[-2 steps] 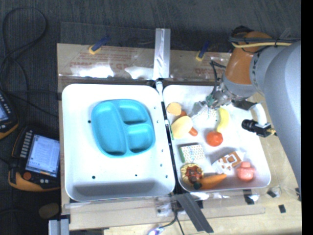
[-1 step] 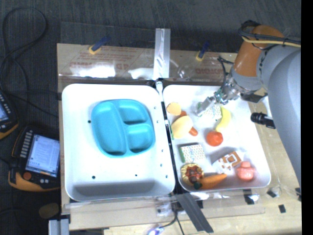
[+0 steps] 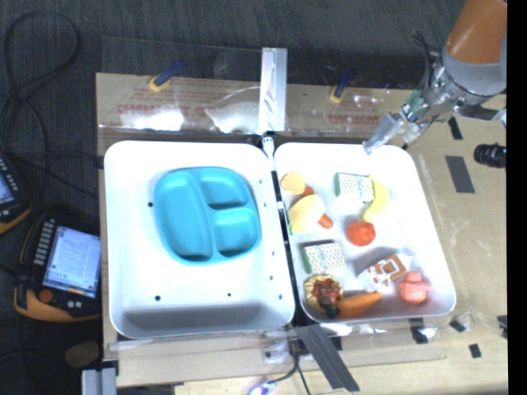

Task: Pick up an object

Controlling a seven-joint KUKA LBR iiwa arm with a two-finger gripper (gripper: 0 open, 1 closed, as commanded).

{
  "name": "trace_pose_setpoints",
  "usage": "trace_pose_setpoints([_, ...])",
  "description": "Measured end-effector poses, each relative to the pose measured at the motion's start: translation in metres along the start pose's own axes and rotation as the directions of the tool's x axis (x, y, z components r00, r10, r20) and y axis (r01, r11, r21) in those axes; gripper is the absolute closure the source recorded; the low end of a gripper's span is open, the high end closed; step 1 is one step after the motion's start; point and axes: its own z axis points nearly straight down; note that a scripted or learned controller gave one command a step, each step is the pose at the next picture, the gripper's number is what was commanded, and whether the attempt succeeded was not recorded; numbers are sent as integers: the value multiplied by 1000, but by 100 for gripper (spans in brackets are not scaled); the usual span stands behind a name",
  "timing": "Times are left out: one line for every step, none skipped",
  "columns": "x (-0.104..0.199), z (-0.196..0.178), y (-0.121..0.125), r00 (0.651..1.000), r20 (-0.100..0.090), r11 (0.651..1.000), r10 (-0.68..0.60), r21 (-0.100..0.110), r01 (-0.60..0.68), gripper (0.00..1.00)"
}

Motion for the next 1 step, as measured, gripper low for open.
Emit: trace_pose_setpoints([37, 113, -12, 983, -1, 983, 184, 4, -184, 0])
